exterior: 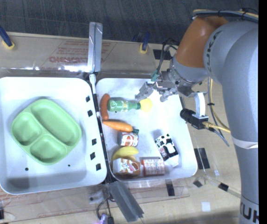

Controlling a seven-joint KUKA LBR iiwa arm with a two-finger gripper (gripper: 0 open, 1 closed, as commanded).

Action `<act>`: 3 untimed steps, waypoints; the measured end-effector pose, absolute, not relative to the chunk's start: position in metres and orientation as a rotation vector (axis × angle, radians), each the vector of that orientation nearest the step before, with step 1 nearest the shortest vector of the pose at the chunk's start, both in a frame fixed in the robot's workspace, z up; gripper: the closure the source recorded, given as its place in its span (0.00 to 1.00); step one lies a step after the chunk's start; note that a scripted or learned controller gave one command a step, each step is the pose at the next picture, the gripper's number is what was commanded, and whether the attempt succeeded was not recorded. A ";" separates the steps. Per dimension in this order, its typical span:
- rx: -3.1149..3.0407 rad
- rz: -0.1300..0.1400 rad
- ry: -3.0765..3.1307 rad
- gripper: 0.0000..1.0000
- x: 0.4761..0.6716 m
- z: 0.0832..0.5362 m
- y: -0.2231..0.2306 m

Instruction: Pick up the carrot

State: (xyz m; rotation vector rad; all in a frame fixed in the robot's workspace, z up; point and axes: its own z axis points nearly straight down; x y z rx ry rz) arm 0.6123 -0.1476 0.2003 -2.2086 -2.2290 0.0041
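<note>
Carrot (118,124) lies flat in right bin (182,125), near left wall, between green bottle (122,105) and small can (129,138). Gripper (155,90) hovers over bin's far end, jaws spread, nothing held, well apart from carrot; likely staging for descent.

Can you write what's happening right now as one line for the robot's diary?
gripper: open, above right bin, holding nothing | carrot: lying in bin, not picked | next: reach carrot
</note>
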 end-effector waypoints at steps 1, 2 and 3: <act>-1.785 0.002 -2.581 0.00 0.578 0.091 -0.092; -1.783 0.001 -2.586 0.00 0.590 0.192 -0.091; -1.640 -0.002 -2.679 0.00 0.545 0.093 -0.105</act>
